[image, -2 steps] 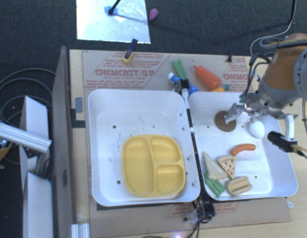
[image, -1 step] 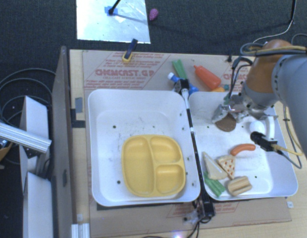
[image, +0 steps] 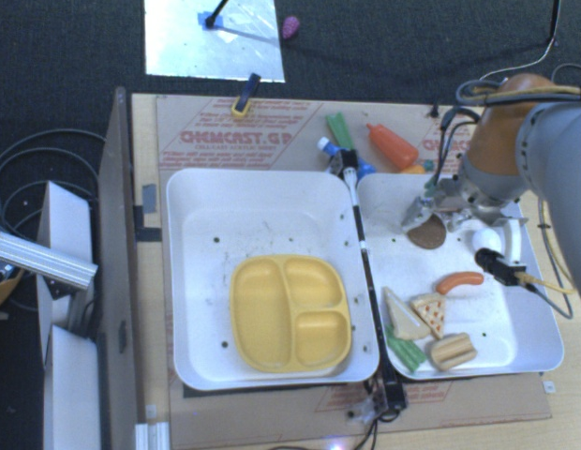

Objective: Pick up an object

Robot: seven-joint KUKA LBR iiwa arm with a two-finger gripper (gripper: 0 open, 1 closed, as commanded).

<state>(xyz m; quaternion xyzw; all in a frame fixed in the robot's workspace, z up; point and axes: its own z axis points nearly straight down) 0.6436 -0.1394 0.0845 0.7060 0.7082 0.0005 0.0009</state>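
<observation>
My gripper (image: 424, 216) hangs low over the back left part of the right bin (image: 543, 345), reaching in from the right. Directly under and in front of it lies a flat brown disc (image: 427, 236); whether the gripper touches it is hidden by the wrist. Further forward in the same bin lie an orange sausage (image: 459, 282), a pizza slice (image: 429, 312), a pale sandwich wedge (image: 403, 318), a green pod (image: 405, 352) and a tan bread roll (image: 453, 350).
The left bin (image: 201, 214) holds a yellow divided plate (image: 290, 312). Behind the bins, on the board, lie an orange carrot-like toy (image: 392, 146), a green piece (image: 338, 129) and a blue piece (image: 364, 169). A raised rim (image: 362, 251) separates the bins.
</observation>
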